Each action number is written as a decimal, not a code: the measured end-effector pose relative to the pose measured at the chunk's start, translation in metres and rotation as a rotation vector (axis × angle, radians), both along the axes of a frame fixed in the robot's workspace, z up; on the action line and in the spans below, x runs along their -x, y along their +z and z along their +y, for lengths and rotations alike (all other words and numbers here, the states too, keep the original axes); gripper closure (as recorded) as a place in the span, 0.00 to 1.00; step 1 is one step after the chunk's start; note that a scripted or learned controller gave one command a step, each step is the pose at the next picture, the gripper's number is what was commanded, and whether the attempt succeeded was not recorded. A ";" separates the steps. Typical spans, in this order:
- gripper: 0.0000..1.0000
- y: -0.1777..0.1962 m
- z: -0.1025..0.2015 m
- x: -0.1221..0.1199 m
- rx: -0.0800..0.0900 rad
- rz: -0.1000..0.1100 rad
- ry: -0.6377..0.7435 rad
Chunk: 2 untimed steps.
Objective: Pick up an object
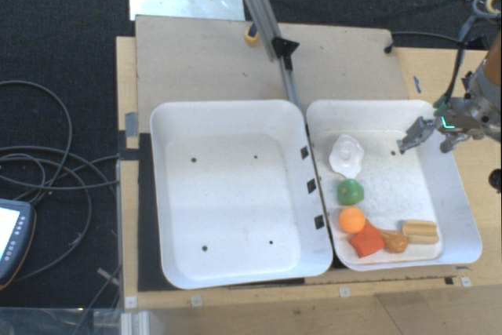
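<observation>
My gripper (414, 136) hovers over the right bin (459, 192); can't tell jaw state. Nearest target: white object (346, 155), beside and below my jaws, touching nothing. Probably light, crumply; pinch across its middle.

No readable text, label, brand, number or sign shows on anything in view.

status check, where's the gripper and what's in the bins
Gripper over right bin, upper right, nothing between its fingers. Objects clustered lower left: white piece, green ball, orange ball.
</observation>
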<state>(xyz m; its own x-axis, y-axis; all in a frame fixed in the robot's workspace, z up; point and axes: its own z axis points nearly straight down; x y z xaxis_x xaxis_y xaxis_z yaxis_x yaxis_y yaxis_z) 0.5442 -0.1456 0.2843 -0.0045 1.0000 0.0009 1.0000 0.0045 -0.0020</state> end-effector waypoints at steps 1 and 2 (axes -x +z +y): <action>0.00 0.002 0.000 -0.001 0.001 -0.004 -0.001; 0.00 -0.040 -0.003 0.001 0.001 0.000 -0.004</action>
